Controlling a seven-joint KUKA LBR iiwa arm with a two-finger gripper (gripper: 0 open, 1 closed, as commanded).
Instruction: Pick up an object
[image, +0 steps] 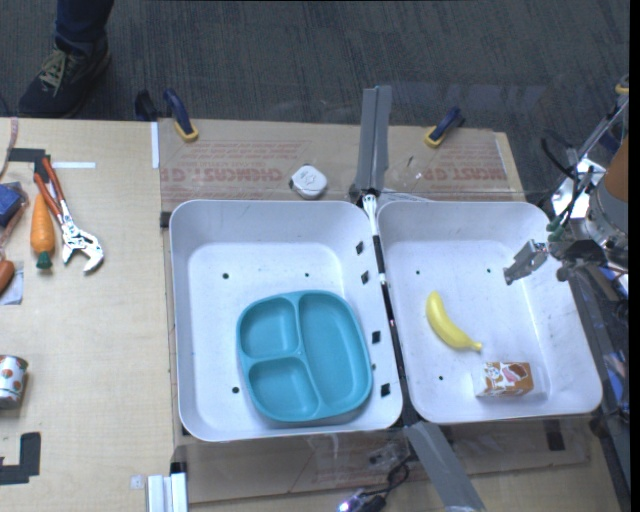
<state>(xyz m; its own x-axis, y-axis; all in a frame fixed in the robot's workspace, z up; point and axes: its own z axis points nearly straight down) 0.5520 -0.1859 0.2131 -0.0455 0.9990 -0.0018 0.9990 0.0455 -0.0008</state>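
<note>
Jaws hanging over the right bin, nothing in them that I can see

The jaws (527, 262) sit at the right white bin's (455, 232) upper right, can't tell if they're apart or together. Nearest pick is the small curved yellow plastic banana (450, 323) mid-bin: probably light, stiff, a bit slick, so I'd pinch across its fat middle. The little brown-and-white snack packet (505, 379) lies just beyond, likely soft.

Grey metal is making up the arm (603, 215), with an orange patch showing at its upper edge. Black cables are looping around it beside glinting white-and-silver fittings. A slim grey finger (522, 262) is tapering to a dark tip; finer markings are blurring out.
</note>
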